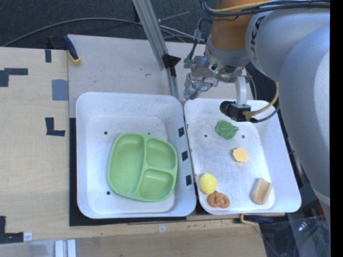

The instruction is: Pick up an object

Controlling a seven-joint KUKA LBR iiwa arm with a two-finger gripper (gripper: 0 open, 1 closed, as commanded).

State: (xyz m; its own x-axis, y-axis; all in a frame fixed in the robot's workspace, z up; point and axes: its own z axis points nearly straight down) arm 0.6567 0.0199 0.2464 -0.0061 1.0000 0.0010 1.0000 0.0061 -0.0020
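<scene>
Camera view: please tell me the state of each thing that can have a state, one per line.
gripper: raised over the right bin's far-left corner, nothing seen between its fingers
green divided plate: lying face up in the left bin, compartments bare
green leaf piece: loose in the right bin
lemon: touching the pretzel
bread piece: lying alone

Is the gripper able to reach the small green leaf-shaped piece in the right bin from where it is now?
Probably yes. The gripper hangs over the right bin's far left corner, and the green leaf-shaped piece lies apart from the other items with nothing on top.
</scene>
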